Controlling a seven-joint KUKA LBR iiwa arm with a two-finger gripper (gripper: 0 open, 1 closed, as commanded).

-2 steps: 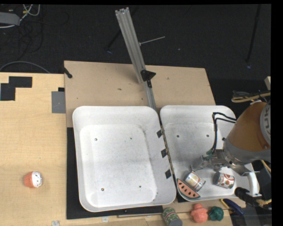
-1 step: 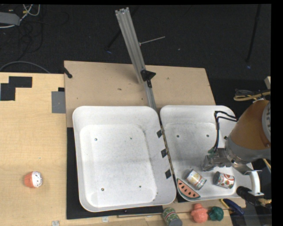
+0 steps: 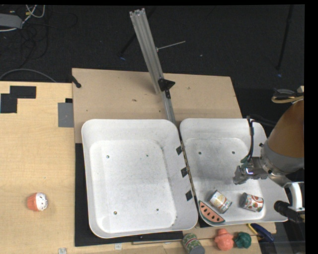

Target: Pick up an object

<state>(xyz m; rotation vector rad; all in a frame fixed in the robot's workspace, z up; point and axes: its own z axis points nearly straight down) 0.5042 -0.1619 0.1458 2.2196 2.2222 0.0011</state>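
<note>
Red-and-white can [image 3: 252, 202] on its side near front of right bin [image 3: 213, 130], long axis roughly left-right. Just below gripper [image 3: 243, 175] in view, slightly right. Second can [image 3: 219, 201] further left. Finger state: cannot tell.

Dark floor [image 3: 223, 39]; pale wooden bench [image 3: 30, 158]; cables [image 3: 30, 15]

A single fixed camera sits high above the counter [image 3: 198, 94], looking down at a slant and far enough off to take in both bins. The left bin [image 3: 94, 134] lies near the frame's middle; the right bin [image 3: 218, 130] sits beside it, where the arm [image 3: 288, 134] enters.
</note>
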